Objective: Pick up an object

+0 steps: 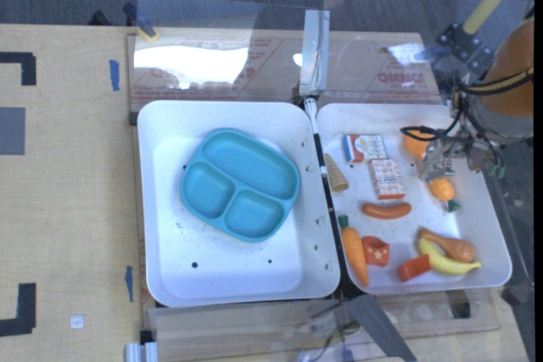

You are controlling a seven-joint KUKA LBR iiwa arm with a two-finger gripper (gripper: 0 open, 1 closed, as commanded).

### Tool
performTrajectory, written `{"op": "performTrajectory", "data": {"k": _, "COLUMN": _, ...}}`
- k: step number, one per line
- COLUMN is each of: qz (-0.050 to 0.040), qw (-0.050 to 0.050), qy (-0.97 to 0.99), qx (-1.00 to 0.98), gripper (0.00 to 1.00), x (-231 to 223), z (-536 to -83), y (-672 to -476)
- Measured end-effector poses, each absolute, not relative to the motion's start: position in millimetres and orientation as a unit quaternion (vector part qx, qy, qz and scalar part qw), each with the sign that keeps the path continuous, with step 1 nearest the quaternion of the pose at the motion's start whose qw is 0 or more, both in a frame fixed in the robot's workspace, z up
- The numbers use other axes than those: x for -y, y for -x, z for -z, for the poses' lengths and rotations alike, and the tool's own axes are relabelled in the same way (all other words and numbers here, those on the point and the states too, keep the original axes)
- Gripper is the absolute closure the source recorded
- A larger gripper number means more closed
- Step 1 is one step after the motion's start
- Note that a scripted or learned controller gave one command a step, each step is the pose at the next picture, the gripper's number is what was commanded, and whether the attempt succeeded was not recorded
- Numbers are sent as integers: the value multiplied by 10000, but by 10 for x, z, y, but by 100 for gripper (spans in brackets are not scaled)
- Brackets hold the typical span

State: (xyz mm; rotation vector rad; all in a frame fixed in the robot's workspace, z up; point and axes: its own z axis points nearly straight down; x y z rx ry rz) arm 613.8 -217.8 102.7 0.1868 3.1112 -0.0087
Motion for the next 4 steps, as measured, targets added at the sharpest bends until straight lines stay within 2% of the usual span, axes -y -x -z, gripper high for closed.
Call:
{"op": "performTrajectory", "data": {"k": 1, "qz": 15, "qw": 50, "qy": -605, "qx": -9982, "gripper": 0, "x": 2181, "z": -997, "y": -6104}}
{"op": "performTrajectory", "data": {"k": 2, "qz": -1, "qw": 32, "qy": -1069, "qx": -9943, "gripper": 0, "x": 2217, "z": -879, "y": -6081}}
{"op": "performTrajectory", "data": {"k": 3, "qz": 21, "qw": 116, "qy": -1056, "qx": -9943, "gripper": 100, "x": 2214, "z": -1028, "y": -6128}}
{"op": "performTrajectory", "data": {"k": 4, "qz": 4, "qw": 54, "qy": -1054, "qx": -9944, "gripper": 0, "x": 2201, "z": -1002, "y": -6103}}
